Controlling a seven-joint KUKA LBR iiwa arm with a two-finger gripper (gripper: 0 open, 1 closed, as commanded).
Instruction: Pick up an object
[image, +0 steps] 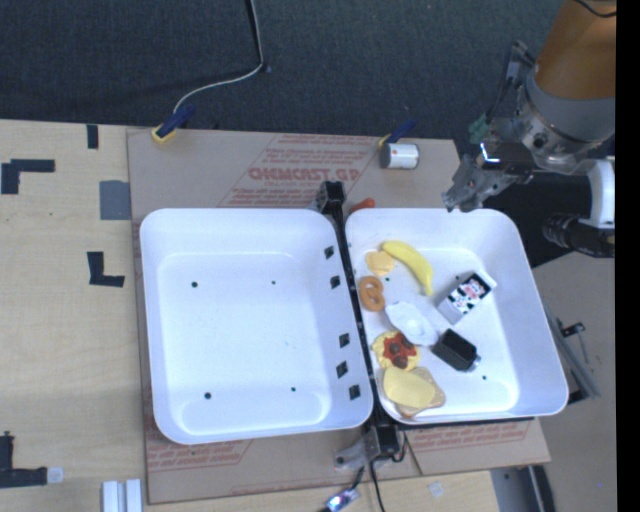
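The right bin (520, 320) holds several small objects. A yellow banana (410, 263) lies near its back left, with a tan ring (372, 294) and an orange piece (378, 262) beside it. A white lump (412, 322) sits mid-bin, a black block (455, 350) to its right, and a black-and-white box (467, 295) further back. A red and yellow toy (396, 349) and a yellow slice (408, 387) lie near the front. My gripper (466, 193) hangs above the bin's back rim, apart from all objects, with nothing visibly between its fingers.
The left bin (240, 400) stands beside the right one, joined by a black divider (343, 290). A small white cylinder (402, 155) lies on the cardboard behind the bins. A cable with a yellow-blue clip (172, 124) runs at the back left.
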